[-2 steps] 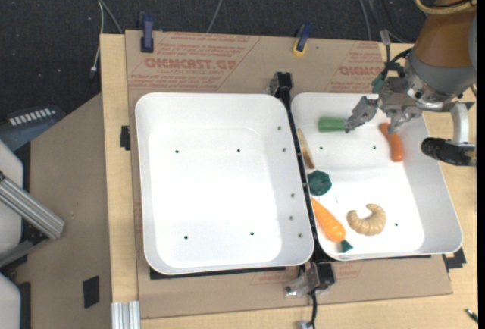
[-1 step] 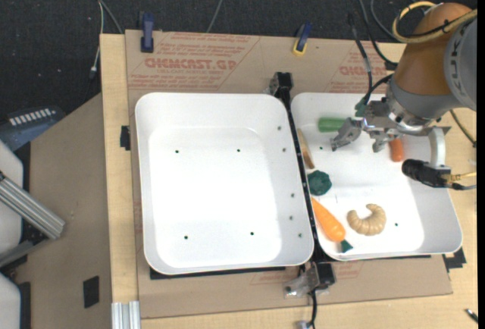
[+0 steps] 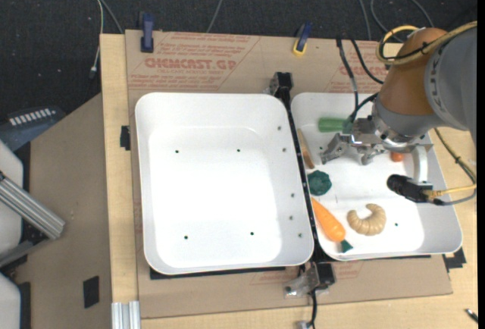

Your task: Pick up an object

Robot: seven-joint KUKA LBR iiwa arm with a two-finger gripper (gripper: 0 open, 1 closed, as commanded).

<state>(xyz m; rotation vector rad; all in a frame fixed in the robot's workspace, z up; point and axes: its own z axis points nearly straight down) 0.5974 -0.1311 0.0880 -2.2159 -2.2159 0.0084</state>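
My gripper hangs over the back half of the right bin, its two metal fingers spread open with only white bin floor between them. A green cylinder lies just behind it, near the bin's back wall. In front of the gripper lie a dark green ball, an orange carrot with a small teal tip, and a tan curled grub-shaped toy. A small orange piece sits to the gripper's right, partly under the wrist.
The left bin stands alongside, parted from the right bin by a black rim. A thin wooden stick lies along the right bin's left wall. Blue and yellow clamps hold the cardboard at the back.
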